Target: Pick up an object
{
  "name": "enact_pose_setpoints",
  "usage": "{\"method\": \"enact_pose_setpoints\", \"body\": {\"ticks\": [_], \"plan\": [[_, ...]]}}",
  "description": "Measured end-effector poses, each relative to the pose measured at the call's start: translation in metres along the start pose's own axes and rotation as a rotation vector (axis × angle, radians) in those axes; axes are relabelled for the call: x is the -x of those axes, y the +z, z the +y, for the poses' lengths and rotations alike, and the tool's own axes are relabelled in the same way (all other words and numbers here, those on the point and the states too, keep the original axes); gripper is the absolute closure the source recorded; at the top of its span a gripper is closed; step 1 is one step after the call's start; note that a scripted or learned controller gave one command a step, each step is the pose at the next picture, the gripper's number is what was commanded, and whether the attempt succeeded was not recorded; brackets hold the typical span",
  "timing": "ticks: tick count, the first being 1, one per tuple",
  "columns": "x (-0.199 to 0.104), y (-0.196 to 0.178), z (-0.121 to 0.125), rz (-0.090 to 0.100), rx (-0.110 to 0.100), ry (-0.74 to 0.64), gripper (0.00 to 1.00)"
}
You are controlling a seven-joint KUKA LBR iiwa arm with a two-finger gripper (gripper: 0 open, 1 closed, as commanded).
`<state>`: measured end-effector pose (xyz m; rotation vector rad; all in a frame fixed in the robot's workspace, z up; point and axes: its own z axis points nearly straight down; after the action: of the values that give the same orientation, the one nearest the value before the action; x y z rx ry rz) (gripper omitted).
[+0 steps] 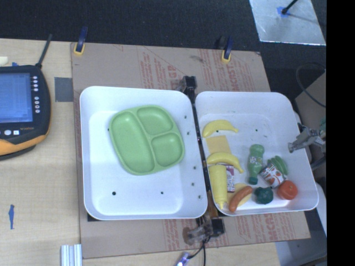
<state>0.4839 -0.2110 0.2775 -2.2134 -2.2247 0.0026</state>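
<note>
The gripper (302,141) sits at the right rim of the right bin (272,101), just inside the wall, low over bare white floor. Its metal tips appear to taper together toward the left, but they are too small and blurred to judge, so I cannot tell whether it is wide or narrow; nothing shows between them.

All the candidates lie in the right bin, crowded into its lower-left half. 2 bananas (upper banana (219,127), lower banana (224,159)) bracket a yellow block (218,144) along the left wall, with a tall yellow piece (217,186) below them. Toward the front are an orange carrot-like piece (239,198), a green bottle (255,160), a small can (272,176), a dark green vegetable (264,195) and a red tomato (287,189). The left bin (94,148) holds a green divided plate (147,139).

To do this well, I would pick something with free space on 2 sides. The tomato, nearest the gripper, looks tempting, but it sits close to the front wall and just beside the can. The upper banana seems the better target: it lies apart from its neighbours on the open side. Come straight down with the jaws spread across its narrow width, centred on the curve, then close before lifting.
</note>
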Motion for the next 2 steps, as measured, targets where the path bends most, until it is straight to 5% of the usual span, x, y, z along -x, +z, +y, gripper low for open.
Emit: {"method": "enact_pose_setpoints", "body": {"ticks": [1,2], "plan": [[-0.011,0.101,0.049,-0.001,-0.002,-0.001,0.00],[-0.040,0.186,0.051,-0.001,-0.002,-0.001,0.00]]}}
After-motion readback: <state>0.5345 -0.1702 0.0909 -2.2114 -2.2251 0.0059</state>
